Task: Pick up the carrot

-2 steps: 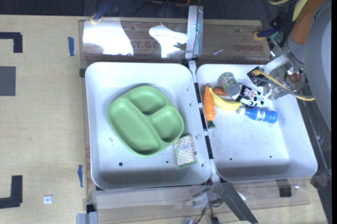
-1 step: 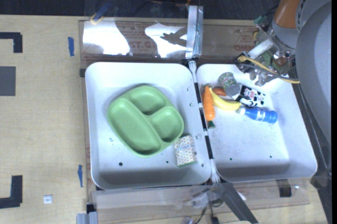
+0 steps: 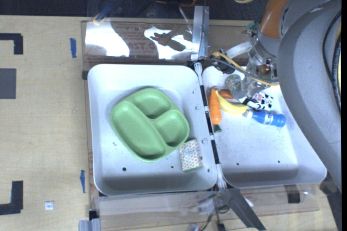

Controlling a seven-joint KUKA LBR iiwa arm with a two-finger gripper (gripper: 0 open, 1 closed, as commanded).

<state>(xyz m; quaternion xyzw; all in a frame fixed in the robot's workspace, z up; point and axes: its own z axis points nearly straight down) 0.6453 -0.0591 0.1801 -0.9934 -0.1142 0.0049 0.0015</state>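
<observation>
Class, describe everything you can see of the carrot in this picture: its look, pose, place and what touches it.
The carrot is small, orange and smooth, likely a toy. It lies flat in the right bin, hard against the divider between the bins, its length running along that edge and its narrow end toward the top of the view. A yellow banana lies against its right side. The arm's tool is above and to its right, not touching it.

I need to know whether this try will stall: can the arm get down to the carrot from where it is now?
Probably yes. The carrot lies uncovered from above by the right bin's left wall, but the banana touches it and the wall crowds its other side, so a clean grasp looks tight.
</observation>
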